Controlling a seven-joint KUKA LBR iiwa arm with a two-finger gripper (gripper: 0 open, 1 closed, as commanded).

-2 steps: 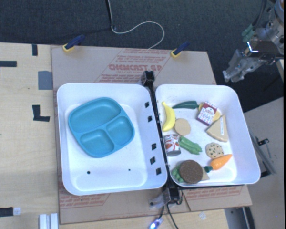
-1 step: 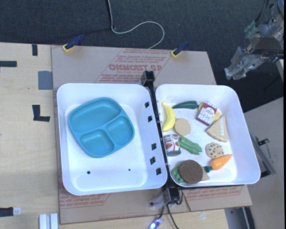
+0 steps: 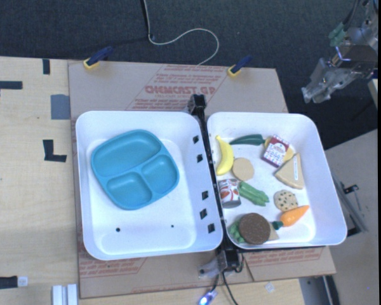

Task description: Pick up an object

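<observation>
Nearest the camera, in the front corner of the right bin [image 3: 317, 135], a round brown burger patty [image 3: 254, 227] is seen, with a small green piece [image 3: 235, 234] touching its left edge. Just to its right, an orange carrot [image 3: 294, 215] is laid at a slant, and a speckled cookie [image 3: 284, 199] sits just behind it. Toward the middle of the bin, a small red and white can [image 3: 229, 192] is found against the left wall, with a green pea pod [image 3: 253, 194] beside it. A round tan cracker [image 3: 243, 169] lies just behind these, next to a yellow banana [image 3: 224, 155] that curves along the left wall. On the right side, a pale wedge of cheese [image 3: 291, 171] is placed, touching a small red and white carton [image 3: 275, 150] behind it. A dark green pepper [image 3: 246, 140] lies near the back wall.

In the left bin [image 3: 89, 126], a blue divided plate [image 3: 134, 168] is set flat near the middle.

Farthest off, beyond the right bin's back right corner, the gripper [image 3: 318, 88] is held above the dark floor, well apart from all the objects. Nothing is seen between its fingers; how wide they are spread cannot be told.
</observation>
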